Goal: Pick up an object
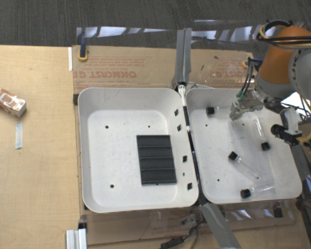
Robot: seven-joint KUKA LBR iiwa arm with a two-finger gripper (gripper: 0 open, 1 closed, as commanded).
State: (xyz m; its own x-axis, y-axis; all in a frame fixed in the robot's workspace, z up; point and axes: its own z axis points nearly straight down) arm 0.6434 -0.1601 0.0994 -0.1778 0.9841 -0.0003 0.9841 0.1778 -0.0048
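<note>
My gripper (239,111) hangs over the upper part of the right bin (285,191), coming down from the orange-banded arm at the top right. Several clear tubes with black caps lie in this bin: one (242,164) near the middle, one (259,190) by the front wall, and one (261,135) just right of the gripper. A small black cap (210,110) sits to the gripper's left. Nothing can be seen held in the gripper. In the left bin (93,139) lies a flat black ribbed block (156,159).
A grey divider bar (183,56) runs up between the bins at the back. Cardboard lies behind the bins. On the wooden bench to the far left sit a small orange-and-white box (9,102) and a thin clear strip (18,136).
</note>
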